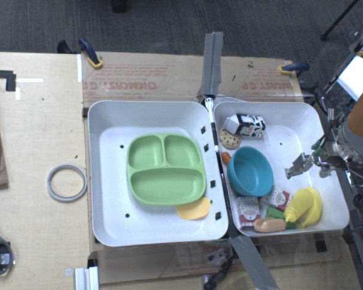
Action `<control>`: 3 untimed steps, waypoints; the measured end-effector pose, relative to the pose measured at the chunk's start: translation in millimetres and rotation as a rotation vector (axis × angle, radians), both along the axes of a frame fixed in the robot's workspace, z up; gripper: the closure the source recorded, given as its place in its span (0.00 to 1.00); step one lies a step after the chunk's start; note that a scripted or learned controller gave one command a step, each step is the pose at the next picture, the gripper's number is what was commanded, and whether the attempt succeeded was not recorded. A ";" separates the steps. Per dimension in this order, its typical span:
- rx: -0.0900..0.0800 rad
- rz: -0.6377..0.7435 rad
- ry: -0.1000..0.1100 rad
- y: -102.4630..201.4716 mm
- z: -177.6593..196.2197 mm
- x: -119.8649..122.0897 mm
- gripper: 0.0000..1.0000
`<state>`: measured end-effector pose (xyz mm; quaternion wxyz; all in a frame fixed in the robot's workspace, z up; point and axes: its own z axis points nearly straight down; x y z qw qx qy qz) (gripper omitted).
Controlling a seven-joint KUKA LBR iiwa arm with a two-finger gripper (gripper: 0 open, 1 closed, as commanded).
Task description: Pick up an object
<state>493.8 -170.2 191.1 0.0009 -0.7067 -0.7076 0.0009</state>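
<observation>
Camera view, looking down: we see a desk [36, 138] bearing two white bins. Our left bin [103, 162] holds a green divided plate [166, 169]. Our right bin [290, 116] holds a blue bowl [250, 171] and yellow bottle [305, 206]. Our pincer [297, 167] hovers beside the bowl, fingers spread, pinching nothing.

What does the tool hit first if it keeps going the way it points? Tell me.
Probably the blue bowl. The tool, in the right bin, points toward the view's left, with bare bin floor before the bowl's rim. Its height is unclear, so it might pass over.
</observation>
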 end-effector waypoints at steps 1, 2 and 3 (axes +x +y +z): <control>-0.004 0.135 -0.017 43.8 -95.1 -11.6 0.00; -0.004 0.132 -0.022 43.4 -85.0 -9.6 1.00; 0.000 0.130 -0.002 17.7 -43.0 -3.5 1.00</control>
